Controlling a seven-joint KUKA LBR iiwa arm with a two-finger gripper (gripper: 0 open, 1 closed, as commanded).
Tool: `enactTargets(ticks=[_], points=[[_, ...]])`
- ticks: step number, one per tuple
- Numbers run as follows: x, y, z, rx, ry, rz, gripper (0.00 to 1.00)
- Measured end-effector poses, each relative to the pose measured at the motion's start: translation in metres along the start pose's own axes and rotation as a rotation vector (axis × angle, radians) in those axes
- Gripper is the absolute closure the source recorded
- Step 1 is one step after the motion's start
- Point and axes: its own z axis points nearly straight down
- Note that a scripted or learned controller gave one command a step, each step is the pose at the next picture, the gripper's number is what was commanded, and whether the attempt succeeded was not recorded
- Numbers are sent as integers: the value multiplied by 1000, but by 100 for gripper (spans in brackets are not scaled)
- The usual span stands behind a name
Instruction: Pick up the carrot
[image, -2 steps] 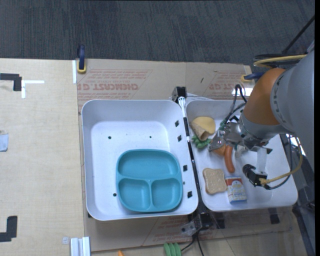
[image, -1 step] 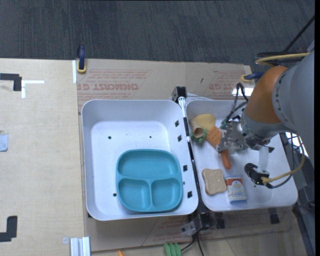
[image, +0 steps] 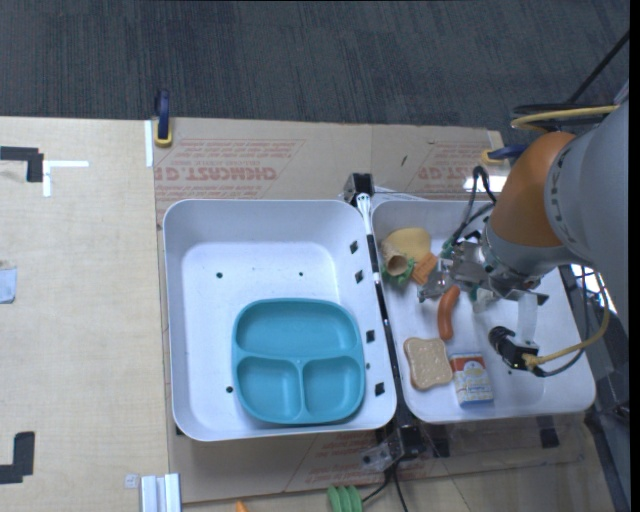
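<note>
Colours on the bench

The two bins (image: 190, 330) are white. The plate (image: 298, 360) with three parts is light blue-green. The carrot (image: 426, 267) is orange, and the long sausage (image: 446, 312) is orange-red. The slice of bread (image: 428, 362) is pale tan with a browner edge. A yellow lump (image: 407, 243) sits by a brown one (image: 398, 266). The little box (image: 471, 380) is white, red and blue. The arm (image: 580, 190) is grey with an orange band (image: 525, 195). The cardboard (image: 230, 165) is brown with red letters. The floor (image: 300, 50) is dark grey.
</note>
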Motion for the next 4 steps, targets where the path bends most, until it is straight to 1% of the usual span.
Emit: enactTargets(ticks=[1,2,3,4], points=[[5,69,7,-5,0,54,0],[5,69,-2,-3,-3,46,100],[87,72,-92,-4,0,346,100],[159,19,-91,1,-1,776,100]])
